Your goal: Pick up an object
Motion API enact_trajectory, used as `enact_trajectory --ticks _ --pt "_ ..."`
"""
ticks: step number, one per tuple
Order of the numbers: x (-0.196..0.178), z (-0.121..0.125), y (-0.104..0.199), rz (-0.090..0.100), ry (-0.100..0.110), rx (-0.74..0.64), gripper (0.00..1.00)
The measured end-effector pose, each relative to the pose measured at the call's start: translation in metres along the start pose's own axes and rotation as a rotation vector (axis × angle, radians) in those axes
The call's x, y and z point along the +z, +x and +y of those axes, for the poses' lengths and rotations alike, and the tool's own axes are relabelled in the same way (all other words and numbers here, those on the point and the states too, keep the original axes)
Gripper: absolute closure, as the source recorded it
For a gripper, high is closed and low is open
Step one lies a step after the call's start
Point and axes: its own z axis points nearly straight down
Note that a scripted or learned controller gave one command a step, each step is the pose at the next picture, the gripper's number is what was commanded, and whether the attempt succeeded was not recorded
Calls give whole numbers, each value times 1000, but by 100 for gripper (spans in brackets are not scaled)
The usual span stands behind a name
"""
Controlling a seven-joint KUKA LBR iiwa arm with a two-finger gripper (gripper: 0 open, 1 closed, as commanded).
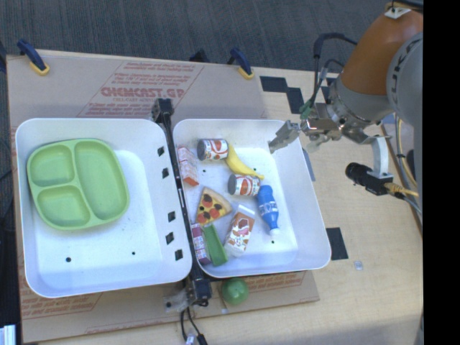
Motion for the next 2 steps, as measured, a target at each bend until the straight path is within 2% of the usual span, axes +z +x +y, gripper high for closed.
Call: enact_trajectory --ticks 1,2 --pt "127 -20 20 2 4 -1 0" --pt "168 59 23 3 20 -2 0"
